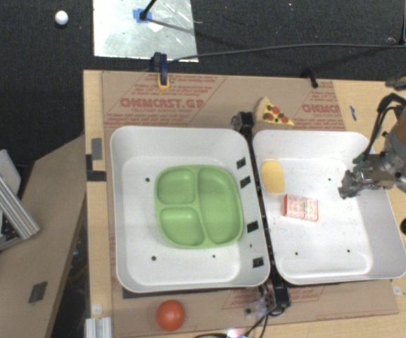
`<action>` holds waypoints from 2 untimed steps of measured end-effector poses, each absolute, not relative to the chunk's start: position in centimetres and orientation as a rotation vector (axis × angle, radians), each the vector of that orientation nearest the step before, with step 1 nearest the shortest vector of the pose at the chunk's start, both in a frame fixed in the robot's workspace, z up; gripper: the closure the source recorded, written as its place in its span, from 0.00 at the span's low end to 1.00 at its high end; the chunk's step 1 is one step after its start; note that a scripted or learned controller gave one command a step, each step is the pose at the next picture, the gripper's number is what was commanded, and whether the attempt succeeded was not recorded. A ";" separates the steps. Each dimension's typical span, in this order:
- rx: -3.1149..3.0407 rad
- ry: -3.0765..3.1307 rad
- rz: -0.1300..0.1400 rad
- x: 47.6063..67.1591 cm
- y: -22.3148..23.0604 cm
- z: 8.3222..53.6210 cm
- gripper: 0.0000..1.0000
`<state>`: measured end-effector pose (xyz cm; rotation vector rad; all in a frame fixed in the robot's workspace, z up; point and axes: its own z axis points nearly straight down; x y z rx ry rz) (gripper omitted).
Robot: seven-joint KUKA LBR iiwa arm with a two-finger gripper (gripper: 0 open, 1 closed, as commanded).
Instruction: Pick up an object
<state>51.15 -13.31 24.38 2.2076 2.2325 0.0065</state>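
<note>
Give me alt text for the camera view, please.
The gripper hovers over the right bin, which holds a yellow object and a red-patterned packet. The left bin holds a green divided plate; an orange ball lies outside.

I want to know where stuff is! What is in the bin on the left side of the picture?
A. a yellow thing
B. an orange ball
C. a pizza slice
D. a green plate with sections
D: the green plate with sections lies in the left bin, while the yellow thing lies in the right bin.
</note>
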 end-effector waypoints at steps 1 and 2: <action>2.209 2.233 0.006 52.6 -7.5 25.0 1.00; 2.210 2.231 0.005 54.2 -3.2 25.2 1.00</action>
